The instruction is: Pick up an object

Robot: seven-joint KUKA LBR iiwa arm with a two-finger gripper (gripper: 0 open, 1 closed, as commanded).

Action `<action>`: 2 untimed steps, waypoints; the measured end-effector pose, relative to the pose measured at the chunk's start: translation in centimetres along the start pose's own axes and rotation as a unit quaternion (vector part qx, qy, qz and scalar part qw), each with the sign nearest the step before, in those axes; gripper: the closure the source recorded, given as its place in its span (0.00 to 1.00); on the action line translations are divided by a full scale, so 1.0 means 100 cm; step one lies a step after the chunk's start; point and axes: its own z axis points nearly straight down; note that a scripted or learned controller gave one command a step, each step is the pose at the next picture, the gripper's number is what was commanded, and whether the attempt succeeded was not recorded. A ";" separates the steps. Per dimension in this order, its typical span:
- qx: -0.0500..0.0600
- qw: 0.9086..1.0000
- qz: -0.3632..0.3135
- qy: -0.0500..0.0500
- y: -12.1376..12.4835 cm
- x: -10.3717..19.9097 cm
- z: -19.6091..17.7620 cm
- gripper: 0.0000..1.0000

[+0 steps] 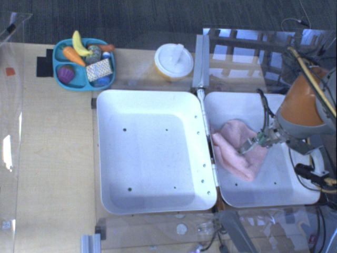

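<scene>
We found the pink cloth (pixel 236 149) bunched at the left of the right bin (pixel 295 191), the gripper (pixel 256 141) down on its right edge. Whether the fingers were open we could not tell. A good grasp needed a thick fold pinched before lifting straight.

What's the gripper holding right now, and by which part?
Cannot be told. The gripper is down on the right edge of the pink cloth in the right bin, but no cloth shows between its fingers.

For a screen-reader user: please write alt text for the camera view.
The grey arm's hand is down on a crumpled pink cloth in the right white bin. Behind the left bin sit a blue tray of toy food and a white-lidded container.
</scene>
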 end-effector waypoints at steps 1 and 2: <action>0.001 0.998 0.062 0.001 0.045 0.000 0.002 0.00; 0.002 0.993 0.120 0.002 0.084 0.023 0.002 0.00</action>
